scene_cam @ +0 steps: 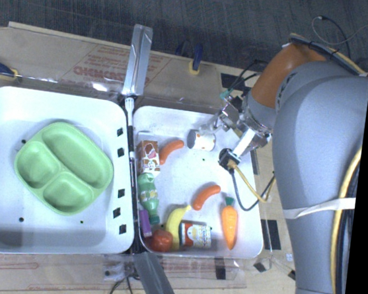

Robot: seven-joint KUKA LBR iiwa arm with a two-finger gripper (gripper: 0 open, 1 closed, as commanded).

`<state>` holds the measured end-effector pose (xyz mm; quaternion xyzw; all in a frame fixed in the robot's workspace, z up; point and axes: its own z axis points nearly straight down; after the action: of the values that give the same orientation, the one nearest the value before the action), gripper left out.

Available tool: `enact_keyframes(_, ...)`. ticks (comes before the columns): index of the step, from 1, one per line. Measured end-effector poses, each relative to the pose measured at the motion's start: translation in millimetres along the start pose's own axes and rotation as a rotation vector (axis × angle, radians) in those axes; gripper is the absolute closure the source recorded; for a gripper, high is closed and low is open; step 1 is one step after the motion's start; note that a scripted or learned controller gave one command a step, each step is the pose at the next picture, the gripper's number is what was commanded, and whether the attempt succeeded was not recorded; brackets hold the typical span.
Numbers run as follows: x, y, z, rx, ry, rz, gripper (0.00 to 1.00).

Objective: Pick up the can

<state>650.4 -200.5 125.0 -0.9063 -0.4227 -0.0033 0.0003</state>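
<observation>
The can (195, 234), with a red and white label, lies on its side at the near edge of the right bin (187, 173), between a banana (176, 218) and a carrot (228, 226). My gripper (221, 133) hangs over the far right corner of that bin, well away from the can. A small white cup-like object (203, 140) lies just to the gripper's left; I cannot tell whether they touch. The grey arm with its orange band (280, 71) comes in from the right.
The right bin also holds two orange sausages (171, 149) (206, 195), a small carton (148, 156), a green bottle (148, 196) and a tomato (162, 241). In the left bin (3, 154) lies a green divided plate (64, 166).
</observation>
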Motion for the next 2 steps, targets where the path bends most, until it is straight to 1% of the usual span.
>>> enact_keyframes(1, -18.9, -46.7, 9.3, 0.01, -0.011, 0.057, 0.0)
enact_keyframes(2, -18.8, -46.8, 9.4, 0.01, -0.011, 0.057, 0.0)
